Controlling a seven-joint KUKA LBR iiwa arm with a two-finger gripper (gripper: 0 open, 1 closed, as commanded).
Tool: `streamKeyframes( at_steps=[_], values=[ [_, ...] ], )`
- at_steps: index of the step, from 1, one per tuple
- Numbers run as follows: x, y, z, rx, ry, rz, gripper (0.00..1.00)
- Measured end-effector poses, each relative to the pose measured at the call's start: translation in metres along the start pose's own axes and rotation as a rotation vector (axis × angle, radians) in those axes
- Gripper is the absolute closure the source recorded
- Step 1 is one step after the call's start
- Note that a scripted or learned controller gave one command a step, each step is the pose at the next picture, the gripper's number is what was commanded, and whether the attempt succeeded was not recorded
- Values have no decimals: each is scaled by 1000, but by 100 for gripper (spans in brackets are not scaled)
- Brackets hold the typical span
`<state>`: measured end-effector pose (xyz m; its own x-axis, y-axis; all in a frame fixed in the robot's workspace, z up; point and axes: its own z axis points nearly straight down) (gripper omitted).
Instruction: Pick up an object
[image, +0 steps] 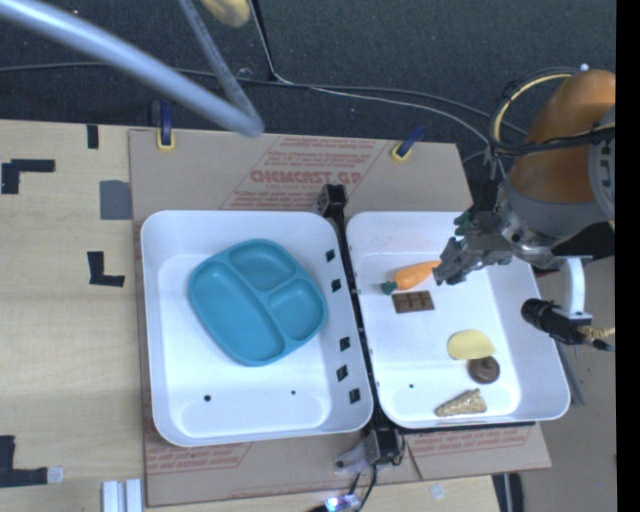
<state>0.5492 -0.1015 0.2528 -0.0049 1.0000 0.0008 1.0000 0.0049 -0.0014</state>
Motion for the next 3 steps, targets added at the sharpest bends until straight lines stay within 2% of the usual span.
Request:
streamKeyframes(
  at_steps=[1, 3],
  values=[
    [53, -6, 15, 1, 0, -1, 100],
    [150, -24, 13, 1, 0, -1, 100]
  ],
)
